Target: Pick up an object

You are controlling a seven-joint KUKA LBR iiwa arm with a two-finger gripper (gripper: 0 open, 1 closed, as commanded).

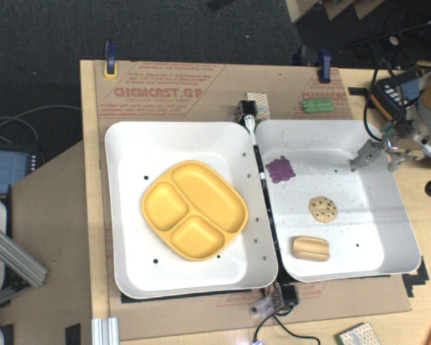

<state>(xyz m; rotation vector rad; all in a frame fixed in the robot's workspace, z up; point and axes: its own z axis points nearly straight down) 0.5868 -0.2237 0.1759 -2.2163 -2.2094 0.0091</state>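
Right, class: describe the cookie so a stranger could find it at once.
Look in the right bin, the one without the yellow tray. Near its middle lies the cookie, between a purple lump and a bread roll. It alone is round, flat and speckled.

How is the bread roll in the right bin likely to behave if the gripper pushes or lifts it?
The bread roll is oblong with rounded ends, so it may roll sideways when nudged. It looks like a small toy, so probably light. Its smooth, curved surface could slip from the gripper, which is near the bin's far right edge.
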